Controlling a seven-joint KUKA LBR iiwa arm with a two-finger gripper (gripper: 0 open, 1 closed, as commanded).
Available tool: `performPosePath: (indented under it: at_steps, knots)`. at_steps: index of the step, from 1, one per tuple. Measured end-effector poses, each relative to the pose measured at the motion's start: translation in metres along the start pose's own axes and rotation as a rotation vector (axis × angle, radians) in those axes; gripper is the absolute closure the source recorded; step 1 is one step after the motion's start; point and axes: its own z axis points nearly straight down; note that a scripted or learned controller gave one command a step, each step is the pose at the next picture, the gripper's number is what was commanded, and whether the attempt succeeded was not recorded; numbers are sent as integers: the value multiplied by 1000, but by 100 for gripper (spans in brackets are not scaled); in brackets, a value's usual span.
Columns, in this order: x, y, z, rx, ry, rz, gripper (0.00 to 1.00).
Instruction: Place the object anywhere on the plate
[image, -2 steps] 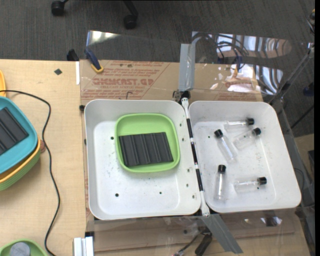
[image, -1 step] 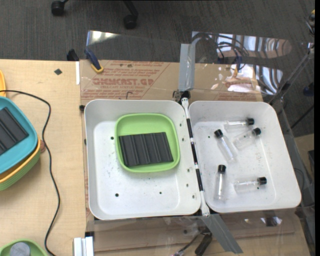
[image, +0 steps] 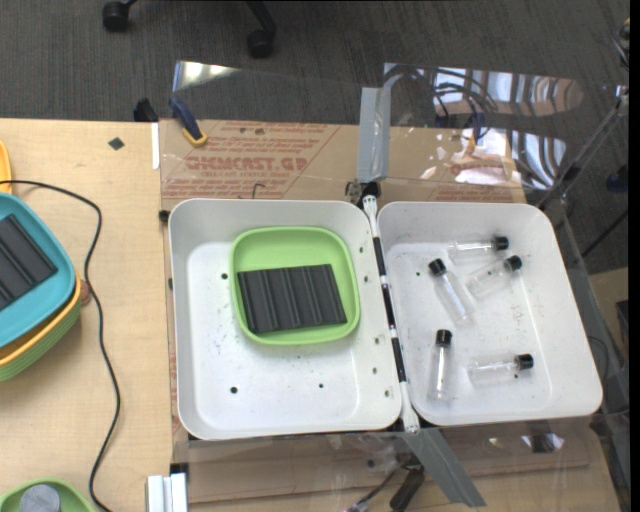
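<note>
Camera view: two white bins side by side on the bench. The left bin (image: 195, 340) holds a green plate (image: 292, 241) sitting toward its upper middle, w/ a dark ribbed mat (image: 293, 298) lying flat on it and covering most of the plate's floor. The right bin (image: 565, 330) holds five small clear tubes w/ black caps, all lying on their sides and apart from each other: one near the top (image: 478, 247), one just below it (image: 495, 276), one to the left of those (image: 448, 289), one lower left (image: 440, 364), one lower right (image: 498, 370). My read is that the object to move is one of these tubes, tho the task doesn't say which. None of them is on the plate or even in the plate's bin; the divider between the bins lies between them and the plate. As for the gripper, can't tell whether it's released, clenched or grasping anything. So progress looks like zero: pick, carry across and set-down all seem left to do. Off to the left on the bench there's a stack of teal and yellow trays (image: 30, 290) and a black cable (image: 105, 330), not part of the job afaict.
</note>
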Motion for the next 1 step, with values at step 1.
performPosePath:
  at_steps: [1]
  knots:
    - [0,0,0,0,0,0,0]
